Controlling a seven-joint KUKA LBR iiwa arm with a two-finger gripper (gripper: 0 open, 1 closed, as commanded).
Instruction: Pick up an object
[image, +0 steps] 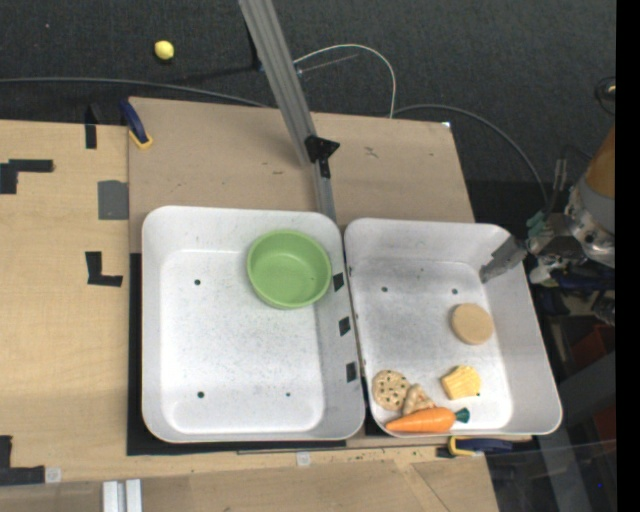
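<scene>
Two white bins sit side by side on the bench (400, 170). The left bin (175, 330) carries a green bowl (289, 268), upright, near its far right corner and close to the wall it shares with its neighbour.

The right bin (420, 250) carries four small things, all in its near half. A round tan disc (471, 324) lies toward the right wall, about midway along it. A yellow wedge (461, 381) lies nearer the front, just beside and below the disc but apart from it. A speckled cookie (389, 388) lies at the near left corner, with a second pale biscuit (416, 399) touching or overlapping it on its right. An orange carrot (424, 421) with a green tip lies along the front wall, touching the biscuit above it.

The arm (600, 190) enters at the right edge, beyond the right bin's far right corner. The gripper (500, 262) hangs over that corner's rim as a grey slanted piece, well apart from every thing in the bin; nothing is seen between its fingers, and whether they are spread or pressed together cannot be told.

A grey pole (285, 80) slants across the bench's far side, and a small yellow ball (164, 49) lies on the dark floor beyond the bench.
</scene>
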